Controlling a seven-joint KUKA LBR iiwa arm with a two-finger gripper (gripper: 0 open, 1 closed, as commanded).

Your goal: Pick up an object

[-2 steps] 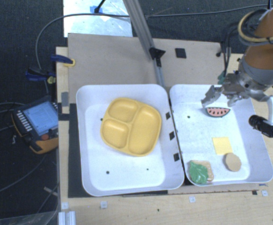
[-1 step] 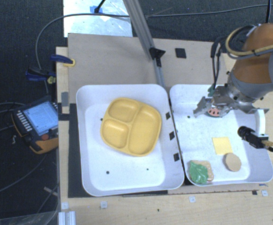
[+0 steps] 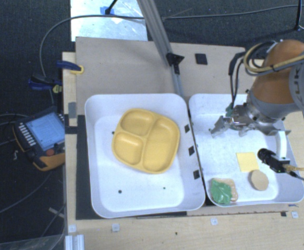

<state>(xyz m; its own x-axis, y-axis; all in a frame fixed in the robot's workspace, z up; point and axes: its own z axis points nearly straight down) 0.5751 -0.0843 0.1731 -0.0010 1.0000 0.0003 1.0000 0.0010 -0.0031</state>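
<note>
three small things lie in the right bin [image 3: 199, 139], all toward its near end. a flat yellow square [image 3: 247, 161], thin like a slice of cheese, sits near the middle of that end. just below and to its right is a round tan piece [image 3: 258, 180], like a small cookie or bun. further left, close to the bin's near left corner, is a tan slab topped with green [image 3: 223, 190], like a toy sandwich with lettuce. the three sit apart from one another, none touching.

the gripper [image 3: 229, 125] hangs above the far half of the right bin, over bare white floor, well apart from all three pieces and with nothing between its fingers. the grey arm with its orange band [image 3: 277, 77] comes in from the right, and whether the gripper is spread or pressed together i cannot tell. a black part on a cable [image 3: 271, 160] sits just right of the yellow square, near the bin's right wall.

the left bin [image 3: 99, 191] holds a yellow divided plate [image 3: 145, 139], tilted at an angle, near the shared wall. a grey pole [image 3: 159, 30] slants down to the far edge of the bins. a handheld controller [image 3: 39, 137] lies on the dark floor to the left.

the right bin's middle and left strip are bare floor; the sandwich sits close to the near rim.
</note>
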